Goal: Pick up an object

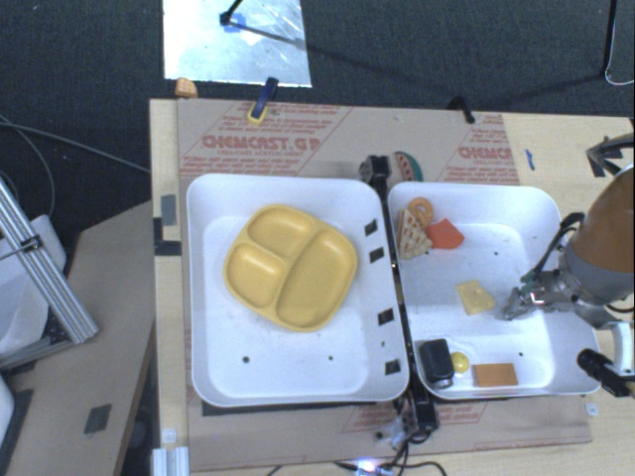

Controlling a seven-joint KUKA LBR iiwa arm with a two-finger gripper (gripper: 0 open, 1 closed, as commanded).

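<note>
The gripper (pixel 518 303), whether spread or pressed together impossible to tell, hangs low by the right bin's (pixel 541 206) right wall, the pale yellow cheese wedge (pixel 475 297) lying just beside it toward the divider.

Pale yellow cheese-like wedge (pixel 475 297) flat mid right bin, red-orange piece (pixel 445 234) beside waffle slice (pixel 412 236) near far edge, brown slab (pixel 494 374) at near edge
</note>
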